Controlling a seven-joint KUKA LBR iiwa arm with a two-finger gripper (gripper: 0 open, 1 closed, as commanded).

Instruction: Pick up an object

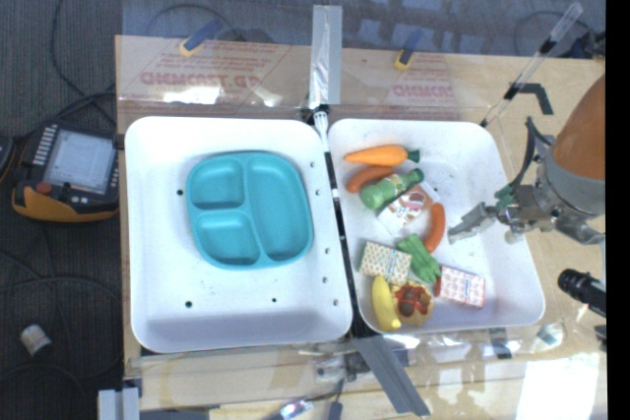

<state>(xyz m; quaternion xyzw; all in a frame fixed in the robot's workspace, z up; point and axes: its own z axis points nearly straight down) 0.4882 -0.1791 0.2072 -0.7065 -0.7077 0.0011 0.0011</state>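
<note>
The right bin (492, 145) holds a heap of toy food. An orange carrot (377, 155) lies at the top, with a reddish sausage (368, 177) and a green bottle (390, 190) just below it. A second small carrot (434, 225) with green leaves (423, 261) sits mid-bin. Near the front lie a yellow cracker box (384, 261), a banana (384, 302), a red fruit piece (415, 300) and a pink wafer pack (461, 287). My gripper (484, 217) reaches in from the right, over the bin's right part, just right of the small carrot.
The left bin (148, 290) holds a blue divided plate (246, 209). A metal strip (325, 54) rises between the bins at the back. A handheld pendant (69, 172) lies on the floor at left. The arm's orange band (586, 138) is at the right edge.
</note>
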